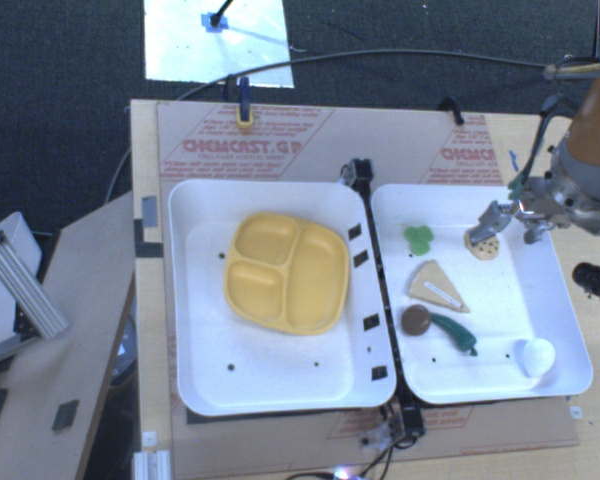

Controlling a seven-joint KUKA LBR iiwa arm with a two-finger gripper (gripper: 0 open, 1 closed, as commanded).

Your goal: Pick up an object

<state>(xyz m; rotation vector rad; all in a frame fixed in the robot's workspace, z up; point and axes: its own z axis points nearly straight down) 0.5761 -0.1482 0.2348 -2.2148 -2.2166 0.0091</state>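
The gripper point(512, 222) is seen low over the right bin point(560, 298), its fingers spread apart with nothing held between them. A round cookie point(483, 244) lies just beside one fingertip. A green piece point(418, 238), a cheese wedge point(437, 288) and a brown ball point(415, 319) are spotted nearby.

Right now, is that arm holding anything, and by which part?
Nothing visibly held. The gripper hovers beside the cookie in the right bin.
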